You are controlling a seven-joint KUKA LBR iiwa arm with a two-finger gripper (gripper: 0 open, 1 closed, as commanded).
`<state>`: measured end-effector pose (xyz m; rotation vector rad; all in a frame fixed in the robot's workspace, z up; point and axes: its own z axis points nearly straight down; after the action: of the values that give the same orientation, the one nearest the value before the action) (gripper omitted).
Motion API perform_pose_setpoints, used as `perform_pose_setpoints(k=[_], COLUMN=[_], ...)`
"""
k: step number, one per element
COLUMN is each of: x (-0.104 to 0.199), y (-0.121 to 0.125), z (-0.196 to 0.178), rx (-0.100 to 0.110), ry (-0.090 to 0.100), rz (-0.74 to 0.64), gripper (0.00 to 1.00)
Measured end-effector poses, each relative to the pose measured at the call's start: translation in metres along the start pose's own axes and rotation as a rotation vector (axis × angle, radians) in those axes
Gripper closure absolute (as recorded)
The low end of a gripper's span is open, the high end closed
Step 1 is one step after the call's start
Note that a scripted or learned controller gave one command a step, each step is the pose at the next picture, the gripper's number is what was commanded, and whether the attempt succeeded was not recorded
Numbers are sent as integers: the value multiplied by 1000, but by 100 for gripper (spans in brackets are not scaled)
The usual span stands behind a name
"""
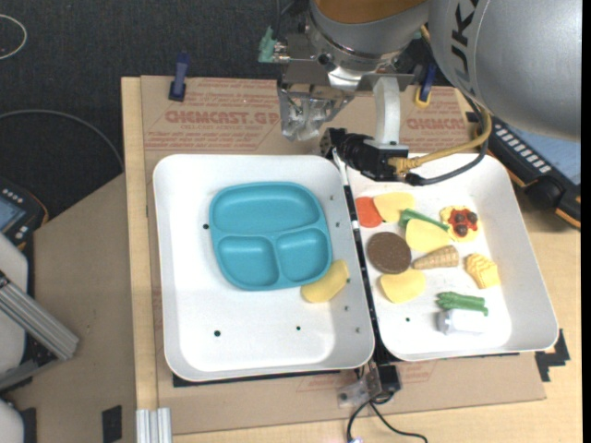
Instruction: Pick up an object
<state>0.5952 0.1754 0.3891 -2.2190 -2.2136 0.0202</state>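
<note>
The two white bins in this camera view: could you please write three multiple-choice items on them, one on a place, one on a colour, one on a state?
1. Where does the compartment tray lie?
A. left bin
B. right bin
C. bare bench

2. What colour is that tray?
A. red
B. blue
C. black

3. How does the pincer stand?
A. down inside the right bin
B. beyond the bins' far edge
C. resting on the tray

Key: 1 A, it sits on the left bin. 2 B, plainly blue. 3 B, it hangs over the cardboard behind the bins.
</note>
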Motion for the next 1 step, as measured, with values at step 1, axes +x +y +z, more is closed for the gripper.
perform_pose_setpoints(k=[1], x=[46], y=[-11], z=[104], rx=[-3], ry=[2], rz=[-7], gripper=[100])
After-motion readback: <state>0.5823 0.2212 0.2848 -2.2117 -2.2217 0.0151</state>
